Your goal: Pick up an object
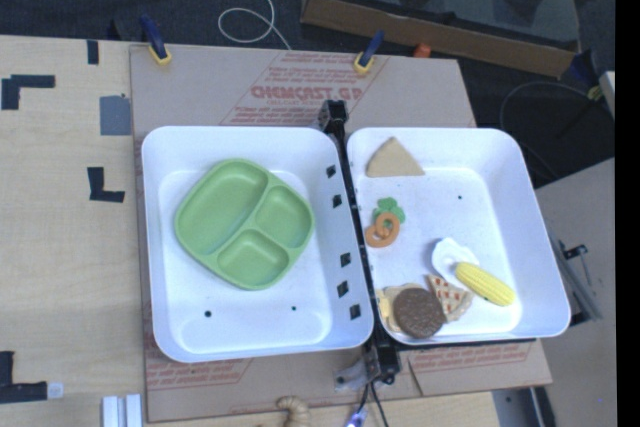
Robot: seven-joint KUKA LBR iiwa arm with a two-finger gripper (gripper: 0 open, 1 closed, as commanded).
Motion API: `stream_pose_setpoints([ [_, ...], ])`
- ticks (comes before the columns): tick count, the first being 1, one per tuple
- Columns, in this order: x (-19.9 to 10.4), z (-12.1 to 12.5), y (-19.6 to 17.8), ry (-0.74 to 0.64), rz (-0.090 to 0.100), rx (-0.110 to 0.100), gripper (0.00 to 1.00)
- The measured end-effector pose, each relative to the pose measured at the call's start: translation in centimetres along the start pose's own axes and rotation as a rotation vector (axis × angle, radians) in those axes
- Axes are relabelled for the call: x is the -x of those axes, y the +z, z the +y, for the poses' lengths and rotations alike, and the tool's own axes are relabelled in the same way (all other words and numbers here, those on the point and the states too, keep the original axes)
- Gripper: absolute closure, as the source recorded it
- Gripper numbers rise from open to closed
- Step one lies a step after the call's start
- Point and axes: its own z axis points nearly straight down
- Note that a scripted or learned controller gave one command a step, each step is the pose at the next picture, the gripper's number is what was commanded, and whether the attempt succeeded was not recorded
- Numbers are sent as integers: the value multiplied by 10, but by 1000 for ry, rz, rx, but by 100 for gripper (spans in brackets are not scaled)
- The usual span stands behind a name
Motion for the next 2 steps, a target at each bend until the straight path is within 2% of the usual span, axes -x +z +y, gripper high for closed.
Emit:
stream_pose_setpoints([
  [2,-2,0,-20,-4,-1,-1,100],
])
